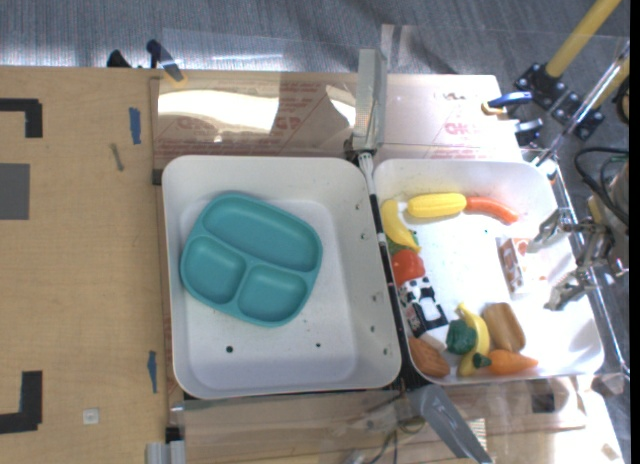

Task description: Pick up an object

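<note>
Gripper (566, 262): bare silvery metal, glossy; two slender tapered fingers (552, 230) on a pale grey metal body.

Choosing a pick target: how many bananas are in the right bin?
2: one banana by the bin's left wall near the corn cob; another banana in the lower pile. More may be hidden.

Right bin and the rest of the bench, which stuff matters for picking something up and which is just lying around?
For the job:
- yellow corn
- orange chili
- banana
- bread roll
- carrot
- right bin

Lying about:
- teal divided plate
- left bin
- cardboard sheet
</note>
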Controlling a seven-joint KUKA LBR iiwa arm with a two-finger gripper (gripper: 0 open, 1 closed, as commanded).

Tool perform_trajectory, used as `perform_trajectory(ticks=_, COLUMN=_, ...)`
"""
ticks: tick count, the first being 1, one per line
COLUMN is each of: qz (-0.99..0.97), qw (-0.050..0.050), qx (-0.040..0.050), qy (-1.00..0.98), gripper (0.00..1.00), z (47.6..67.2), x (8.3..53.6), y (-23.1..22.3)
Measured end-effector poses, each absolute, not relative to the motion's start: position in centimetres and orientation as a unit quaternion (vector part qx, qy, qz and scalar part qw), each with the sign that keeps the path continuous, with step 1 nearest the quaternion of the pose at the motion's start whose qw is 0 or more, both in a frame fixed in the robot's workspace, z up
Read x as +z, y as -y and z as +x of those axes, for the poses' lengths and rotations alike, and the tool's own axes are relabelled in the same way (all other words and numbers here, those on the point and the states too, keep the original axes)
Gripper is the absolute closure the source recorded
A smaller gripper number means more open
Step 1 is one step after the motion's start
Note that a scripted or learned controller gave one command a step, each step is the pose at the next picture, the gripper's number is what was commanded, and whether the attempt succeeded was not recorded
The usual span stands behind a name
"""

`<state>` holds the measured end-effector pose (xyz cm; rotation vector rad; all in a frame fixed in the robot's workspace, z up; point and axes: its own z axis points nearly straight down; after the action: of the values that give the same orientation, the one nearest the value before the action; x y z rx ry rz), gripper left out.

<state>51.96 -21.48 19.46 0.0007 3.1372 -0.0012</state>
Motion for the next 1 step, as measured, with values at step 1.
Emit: perform_trajectory(ticks=1, qz=-0.053, qw=0.006, qx=-0.0024, qy=-0.999, gripper=0.0, z=54.26, x=8.99, y=22.32)
